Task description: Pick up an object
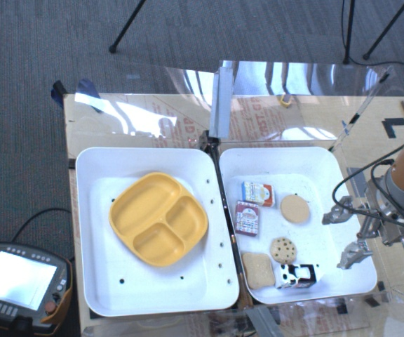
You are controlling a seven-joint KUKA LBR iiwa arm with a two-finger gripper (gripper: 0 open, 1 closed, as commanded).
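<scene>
Cartons, cookies and bread sit in our right bin (328,161); the cow-patterned carton (297,275) by its near edge looks light and stiff, so we'd grip its flat sides. Jaws spread, holding nothing.

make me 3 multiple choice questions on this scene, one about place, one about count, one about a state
1. Where does the yellow plastic divided plate lie?
A. left white bin
B. right white bin
C. on the floor

2. How many compartments does the plate have?
A. one
B. three
C. five

3. How does the hand stand?
A. clamped on the plate
B. over the right bin's right side, nothing between its fingers
C. gripping the round speckled cookie

Answers: 1 A, the plate sits in the left white bin. 2 B, its ridges mark three sections. 3 B, the hand hangs over the right white bin, apart from the round speckled cookie.
</scene>
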